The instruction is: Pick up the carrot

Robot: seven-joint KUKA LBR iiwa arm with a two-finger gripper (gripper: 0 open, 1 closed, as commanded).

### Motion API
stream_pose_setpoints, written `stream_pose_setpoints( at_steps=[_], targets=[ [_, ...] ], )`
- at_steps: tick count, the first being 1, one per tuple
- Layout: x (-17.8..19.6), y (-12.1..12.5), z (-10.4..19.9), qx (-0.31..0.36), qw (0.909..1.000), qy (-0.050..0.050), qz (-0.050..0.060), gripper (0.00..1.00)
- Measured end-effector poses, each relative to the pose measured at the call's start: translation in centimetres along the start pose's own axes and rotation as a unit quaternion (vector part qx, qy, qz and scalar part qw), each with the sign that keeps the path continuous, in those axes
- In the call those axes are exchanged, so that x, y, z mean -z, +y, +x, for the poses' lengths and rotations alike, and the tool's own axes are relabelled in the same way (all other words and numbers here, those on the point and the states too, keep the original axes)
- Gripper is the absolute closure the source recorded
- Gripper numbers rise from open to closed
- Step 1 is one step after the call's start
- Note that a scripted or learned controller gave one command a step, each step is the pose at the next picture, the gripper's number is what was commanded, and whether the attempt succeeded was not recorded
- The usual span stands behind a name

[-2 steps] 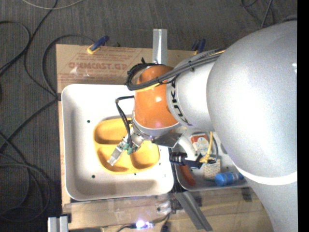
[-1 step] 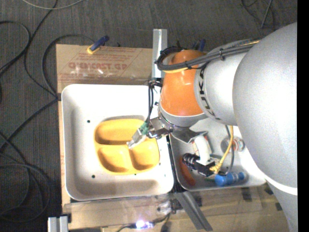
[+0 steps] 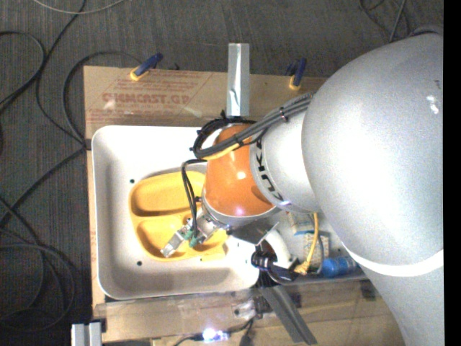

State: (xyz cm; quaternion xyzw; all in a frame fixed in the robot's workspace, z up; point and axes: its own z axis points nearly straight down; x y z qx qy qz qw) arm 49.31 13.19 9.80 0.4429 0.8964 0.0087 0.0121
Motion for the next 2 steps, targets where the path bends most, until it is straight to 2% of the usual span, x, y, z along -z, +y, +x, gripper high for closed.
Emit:
stream_pose_setpoints(
  at_steps=[1, 2],
  targets=[
    [-1.1, 3.8, -4.6, 0.026, 0.9995, 0.01, 0.012, 0.0],
    [0.3, 4.4, -4.4, 0.028, 0.9995, 0.013, 0.007, 1.0]
  ],
)
